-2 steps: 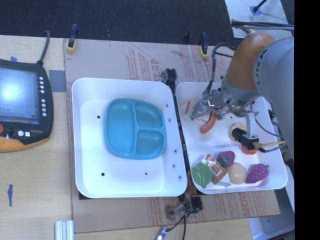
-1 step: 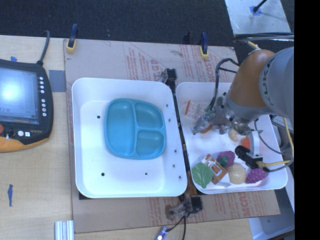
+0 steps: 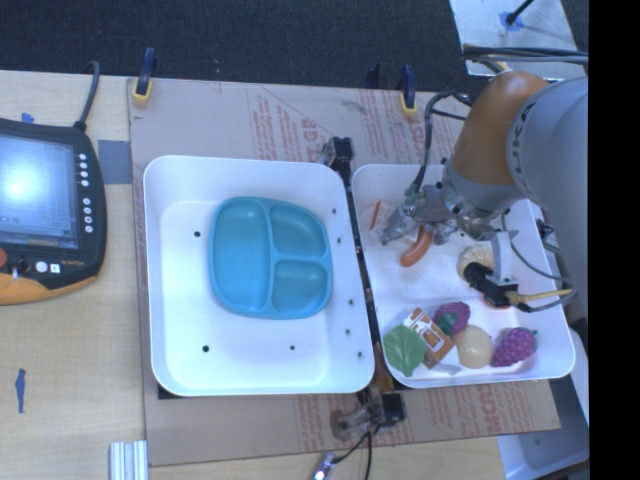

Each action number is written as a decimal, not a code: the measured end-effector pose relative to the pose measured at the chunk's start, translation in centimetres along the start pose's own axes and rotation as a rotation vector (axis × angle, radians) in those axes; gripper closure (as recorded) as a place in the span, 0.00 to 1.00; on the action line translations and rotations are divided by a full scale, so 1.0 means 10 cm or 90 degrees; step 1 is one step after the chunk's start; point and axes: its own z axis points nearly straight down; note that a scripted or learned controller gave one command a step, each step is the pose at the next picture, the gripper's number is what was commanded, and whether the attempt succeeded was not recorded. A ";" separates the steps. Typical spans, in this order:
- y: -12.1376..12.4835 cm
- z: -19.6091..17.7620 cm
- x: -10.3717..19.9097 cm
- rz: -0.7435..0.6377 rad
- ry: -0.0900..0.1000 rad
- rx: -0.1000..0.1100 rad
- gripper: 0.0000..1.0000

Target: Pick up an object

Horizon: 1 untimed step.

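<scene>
My gripper (image 3: 408, 224) hangs low in the right bin (image 3: 560, 363), near its back left part. Its fingers (image 3: 392, 230) stand spread, just above an orange-red sausage (image 3: 414, 249) that lies slanted on the bin floor. Nothing sits between the fingers. Along the bin's front lie a green leafy piece (image 3: 403, 350), a small brown-and-white box (image 3: 432, 335), a dark purple fruit (image 3: 452, 317), a pale round piece (image 3: 473, 347) and a purple grape bunch (image 3: 513, 346). A cream round piece (image 3: 476, 262) rests beside the arm, partly hidden by it.
The left bin (image 3: 170, 353) holds a blue divided plate (image 3: 270, 258). A thin orange stick (image 3: 375, 214) lies near the right bin's left wall. A tablet-like pendant (image 3: 45, 208) sits on the bench at far left. Clamps hold the cardboard at the back edge.
</scene>
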 end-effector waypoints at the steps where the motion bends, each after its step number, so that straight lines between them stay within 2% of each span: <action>1: -0.29 0.01 -0.03 -0.001 -0.001 0.001 0.00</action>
